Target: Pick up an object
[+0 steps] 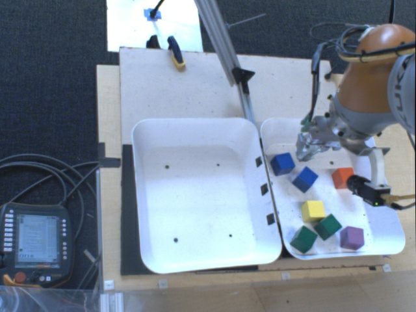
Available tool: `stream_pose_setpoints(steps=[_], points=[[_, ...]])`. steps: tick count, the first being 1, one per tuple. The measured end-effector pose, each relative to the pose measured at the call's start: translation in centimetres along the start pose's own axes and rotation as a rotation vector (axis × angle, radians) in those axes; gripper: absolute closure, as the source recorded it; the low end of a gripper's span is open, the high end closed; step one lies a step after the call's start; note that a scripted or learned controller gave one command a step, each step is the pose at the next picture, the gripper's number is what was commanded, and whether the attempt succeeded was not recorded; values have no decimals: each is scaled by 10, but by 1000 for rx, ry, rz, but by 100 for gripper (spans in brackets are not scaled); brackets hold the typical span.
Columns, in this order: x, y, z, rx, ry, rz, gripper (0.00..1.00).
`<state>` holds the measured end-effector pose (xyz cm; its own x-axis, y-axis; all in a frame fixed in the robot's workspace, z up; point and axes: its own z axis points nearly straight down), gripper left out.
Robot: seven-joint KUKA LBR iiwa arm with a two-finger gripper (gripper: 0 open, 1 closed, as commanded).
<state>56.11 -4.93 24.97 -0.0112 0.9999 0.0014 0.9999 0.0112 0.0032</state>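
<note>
The right bin (pixel 383 239) holds several small cubes: two blue ones (pixel 282 164) (pixel 305 179), an orange one (pixel 342 177), a yellow one (pixel 313 210), two green ones (pixel 328 226) (pixel 303 238) and a purple one (pixel 351 237). My gripper (pixel 309 149) hangs over the back of this bin, just right of and above the upper blue cube. The grey metal of the hand blurs together, so the finger state is unclear. No cube is visibly held.
The left bin (pixel 195 200) stands beside the right one, sharing a rim at the middle. A slanted metal pole (pixel 221 34) crosses behind the bins. A teach pendant (pixel 36 242) with cables lies at the far left.
</note>
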Motion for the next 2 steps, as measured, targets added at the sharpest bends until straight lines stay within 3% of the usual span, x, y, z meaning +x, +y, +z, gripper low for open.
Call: stream_pose_setpoints(steps=[1, 2], points=[[53, 15, 11, 1, 0, 0, 100], [103, 22, -3, 0, -1, 1, 100]])
